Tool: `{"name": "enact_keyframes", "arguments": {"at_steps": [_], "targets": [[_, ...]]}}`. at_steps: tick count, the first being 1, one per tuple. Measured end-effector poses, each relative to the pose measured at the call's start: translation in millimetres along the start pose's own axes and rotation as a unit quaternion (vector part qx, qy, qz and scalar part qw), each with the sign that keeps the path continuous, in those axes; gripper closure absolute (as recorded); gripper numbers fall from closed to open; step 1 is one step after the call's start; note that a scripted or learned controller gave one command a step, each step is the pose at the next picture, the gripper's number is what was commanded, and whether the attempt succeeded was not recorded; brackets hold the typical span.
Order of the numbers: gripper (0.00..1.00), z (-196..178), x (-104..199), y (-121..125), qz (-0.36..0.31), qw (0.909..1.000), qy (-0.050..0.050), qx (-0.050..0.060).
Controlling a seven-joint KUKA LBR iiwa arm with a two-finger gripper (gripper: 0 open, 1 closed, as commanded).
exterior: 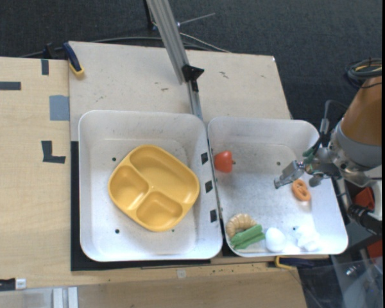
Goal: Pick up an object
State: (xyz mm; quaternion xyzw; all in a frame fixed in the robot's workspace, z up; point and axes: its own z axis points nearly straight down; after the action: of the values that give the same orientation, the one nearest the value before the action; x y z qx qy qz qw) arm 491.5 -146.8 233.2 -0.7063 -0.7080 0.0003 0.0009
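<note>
One glossy three-compartment yellow tray (154, 187)

arm (362, 124): wide orange band over a grey wrist section, both rounded, just past the right bin (277, 130) far-right corner. Thin dark cable loops off the wrist. gripper (294, 174): small grey metal assembly with green bits at its base.

No text, label, brand or number can be read anywhere; the black and grey shapes on the surface (25, 191) at the left are only plain tape marks, not letters
</note>
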Motion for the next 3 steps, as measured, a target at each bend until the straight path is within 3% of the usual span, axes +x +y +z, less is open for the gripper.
{"name": "enact_keyframes", "arguments": {"at_steps": [1, 3], "targets": [[0.00, 0.0, -0.2, 0.0, 0.000, 1.0000, 0.000, 0.000], [0.00, 117.6, 4.6, 10.7, 0.000, 1.0000, 0.000, 0.003]]}}
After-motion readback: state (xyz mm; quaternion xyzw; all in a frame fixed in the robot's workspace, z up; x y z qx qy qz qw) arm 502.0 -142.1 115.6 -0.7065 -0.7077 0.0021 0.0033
